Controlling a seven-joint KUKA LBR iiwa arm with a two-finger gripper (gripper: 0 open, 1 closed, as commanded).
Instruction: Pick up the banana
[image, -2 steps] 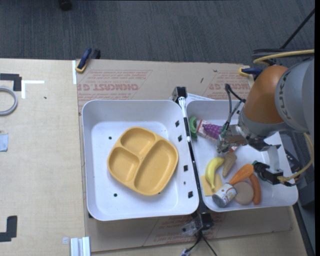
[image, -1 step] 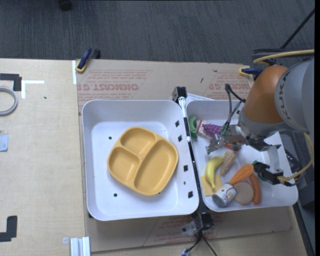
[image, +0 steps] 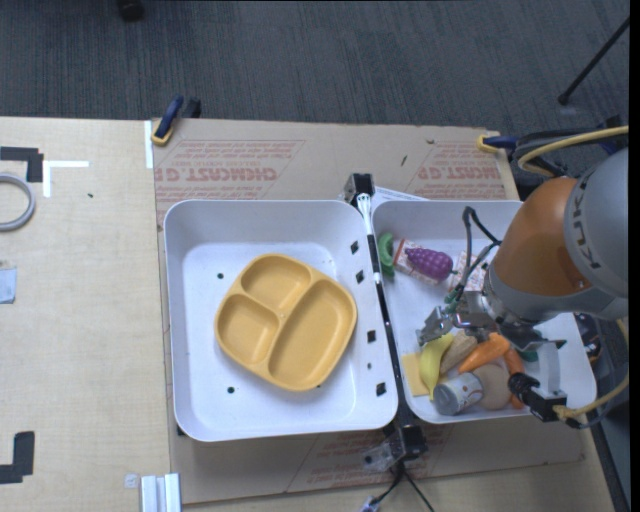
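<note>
Right-hand shallow white bin (image: 580, 385), near corner: the curved yellow toy banana (image: 432, 362) lies at the bin's left wall, wedged into a heap with an orange carrot-shaped piece (image: 487, 352), a beige rounded lump (image: 492, 385) and a grey can lying on its side (image: 456, 393). Only its left flank is exposed. Its long axis appears to run roughly from the far side of the table toward the near side, bowing outward to the left; which end is the stem cannot be told.

The grey arm's gripper (image: 447, 322) hangs just over the banana's upper end; whether it is parted or closed cannot be told from this angle.

Judged as a moulded toy, the banana is probably light, fairly stiff and smooth-skinned, so inclined to slip. The best hold is likely across the narrow mid-body, square to the long axis, though neighbours crowd its right side.

The yellow three-compartment plate (image: 286, 321) sits in the left bin (image: 190, 300).
</note>
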